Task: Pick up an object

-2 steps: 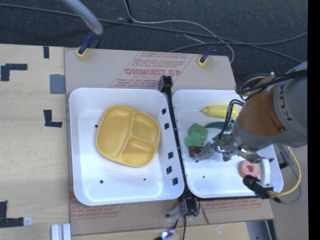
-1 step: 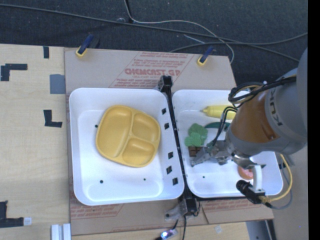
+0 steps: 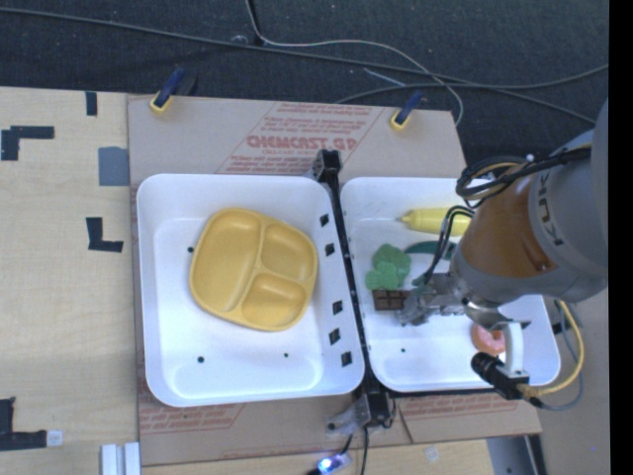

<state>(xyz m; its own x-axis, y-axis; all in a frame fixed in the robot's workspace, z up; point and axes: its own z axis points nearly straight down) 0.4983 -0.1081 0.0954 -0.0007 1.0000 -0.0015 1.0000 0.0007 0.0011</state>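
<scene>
Left bin (image 3: 158, 295): holds a yellow tray (image 3: 255, 268), tilted a little, near the middle and well apart from the arm. No risk from it as things stand.

Divider (image 3: 341, 265): the black strip between the bins lies just left of the cluster. A push to the left could jam an item against it.

Green toy (image 3: 390, 264): in the right bin (image 3: 445, 369), touching or just beside the brown block (image 3: 389, 300) below it. The two lie so close that a grab could catch both, or nudge one away.

Gripper (image 3: 420, 305): low in the right bin, just right of the brown block; I cannot tell its state, and nothing is plainly held. My guess is the block is the target; a closing from the side may only shove it.

Yellow item (image 3: 432, 221): at the bin's far side, partly hidden by the arm.

Pink item (image 3: 488, 338): under the wrist, near a cable (image 3: 554, 389); the arm could knock it as it lifts.
</scene>
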